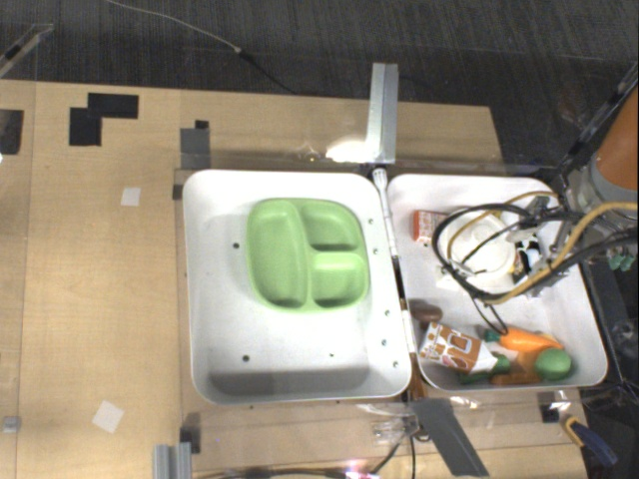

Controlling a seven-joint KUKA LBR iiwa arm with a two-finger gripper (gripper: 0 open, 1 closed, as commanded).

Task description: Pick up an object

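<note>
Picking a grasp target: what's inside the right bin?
The right bin holds a brown carton, an orange carrot toy, a green piece and a small red-white box. Cables hide its middle.

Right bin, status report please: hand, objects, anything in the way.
Hand low in right white bin, wrapped in cables. Orange carrot toy, green round toy, brown carton lie untouched at near edge. Looped cables overhang the bin.
</note>
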